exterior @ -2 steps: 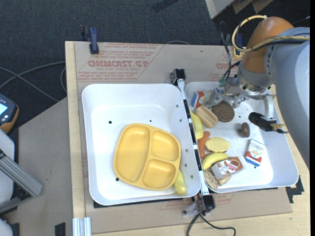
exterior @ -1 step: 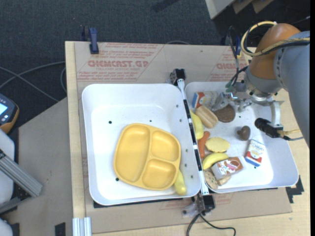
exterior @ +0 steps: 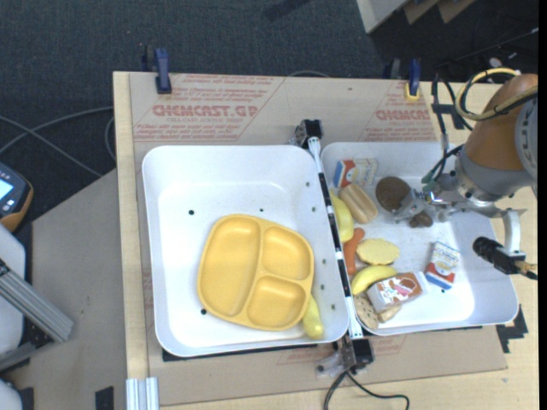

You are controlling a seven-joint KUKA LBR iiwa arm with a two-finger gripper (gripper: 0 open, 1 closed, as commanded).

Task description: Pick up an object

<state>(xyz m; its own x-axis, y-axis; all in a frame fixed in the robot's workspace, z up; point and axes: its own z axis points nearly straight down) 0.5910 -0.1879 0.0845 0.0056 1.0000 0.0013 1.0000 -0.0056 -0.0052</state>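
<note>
On the left of the counter [exterior: 128,229] sits the left bin [exterior: 171,186], holding a yellow divided plate [exterior: 255,270] with a small yellow piece [exterior: 313,321] just beside its near right corner. Across the divider, the right bin [exterior: 487,301] is crowded along its left side: a carton [exterior: 353,172] at the far end, then a hot dog bun [exterior: 359,202], a potato slice [exterior: 377,251], a banana [exterior: 374,278] and a snack packet [exterior: 396,289] nearer. A brown round object [exterior: 392,192] lies toward the middle, and a small wrapped packet [exterior: 442,265] sits apart on the right. The gripper [exterior: 421,214] hangs low just beside the brown round object, over a small dark lump; whether the jaws are parted or closed I cannot tell. To do this well, the arm should probably centre over one isolated thing, the brown object or the packet, and descend straight, avoiding the packed cluster where neighbours could jam the grip.
</note>
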